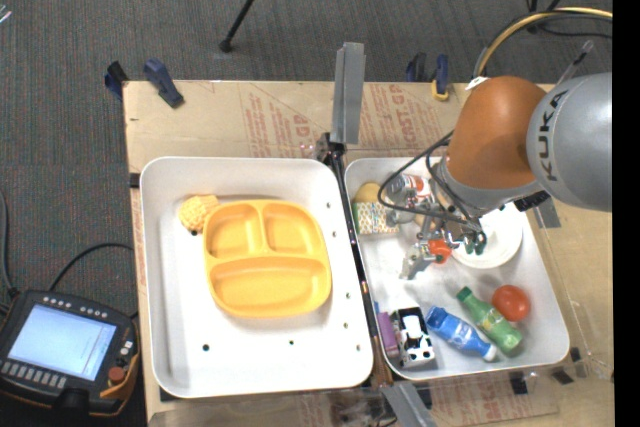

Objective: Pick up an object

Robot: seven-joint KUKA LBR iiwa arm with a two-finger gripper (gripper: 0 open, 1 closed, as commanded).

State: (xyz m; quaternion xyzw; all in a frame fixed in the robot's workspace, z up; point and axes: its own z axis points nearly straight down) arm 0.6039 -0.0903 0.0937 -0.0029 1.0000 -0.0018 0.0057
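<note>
My gripper point(428, 253) hangs low over the middle of the right bin point(555, 310), under the orange band of the arm point(495, 140). It sits just left of a white round dish point(497, 245). Close by on its left lie a patterned cup point(372, 217) and a pale yellow object point(368, 192). Nearer the front of the bin are a green bottle point(490, 320), a red ball-like fruit point(511, 301), a blue bottle point(455, 332) and a black-and-white toy point(413, 335). The wrist hides whatever lies directly under it.
The left bin point(165, 315) holds a yellow divided tray point(266, 257) with a small yellow knobbly item point(196, 211) at its back left corner. A grey post point(348, 100) stands behind the wall between the bins. A teach pendant point(65, 347) lies on the floor at the left.
</note>
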